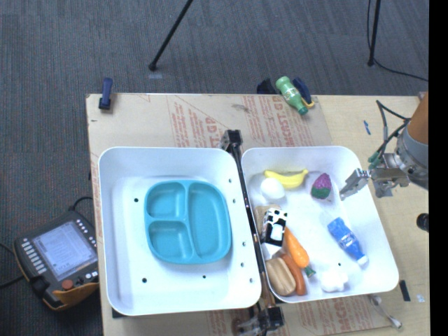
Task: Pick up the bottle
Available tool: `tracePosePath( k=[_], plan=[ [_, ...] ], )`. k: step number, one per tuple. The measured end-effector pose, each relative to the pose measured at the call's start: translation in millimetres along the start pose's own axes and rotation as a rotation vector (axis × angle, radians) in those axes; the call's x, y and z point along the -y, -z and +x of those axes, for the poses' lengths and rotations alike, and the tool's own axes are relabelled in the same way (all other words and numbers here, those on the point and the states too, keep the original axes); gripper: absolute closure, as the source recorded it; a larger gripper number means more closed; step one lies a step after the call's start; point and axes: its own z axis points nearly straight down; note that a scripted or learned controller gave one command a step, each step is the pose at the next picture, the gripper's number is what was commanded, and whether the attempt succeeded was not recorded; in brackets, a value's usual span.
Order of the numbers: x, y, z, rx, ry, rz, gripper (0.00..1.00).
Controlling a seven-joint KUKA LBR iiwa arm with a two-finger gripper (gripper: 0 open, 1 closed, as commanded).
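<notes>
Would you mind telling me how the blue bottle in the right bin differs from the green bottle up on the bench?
The blue plastic bottle lies inside the right white bin, while the green plastic bottle lies outside both bins at the bench's far edge. The blue one is near the tool; the green one is well away from it. One is blue with a white label, the other green. Both lie on their sides at a slant.

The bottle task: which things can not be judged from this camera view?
- Tool: too small and blurred to tell its grip state.
- Arm: cut off by the right edge.
- Blue bottle: label too small to read.
- Hot dog: partly hidden under the carrot.
</notes>
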Motion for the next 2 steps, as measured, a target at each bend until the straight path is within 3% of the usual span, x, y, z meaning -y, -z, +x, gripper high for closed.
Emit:
tracePosePath(
  k=[1, 2],
  plan=[
    [45.9, -111.1, -1.0, -0.002, 0.064, 0.003, 0.00],
    [44.9, -100.4, -1.5, -0.002, 0.061, 0.001, 1.00]
  ],
)
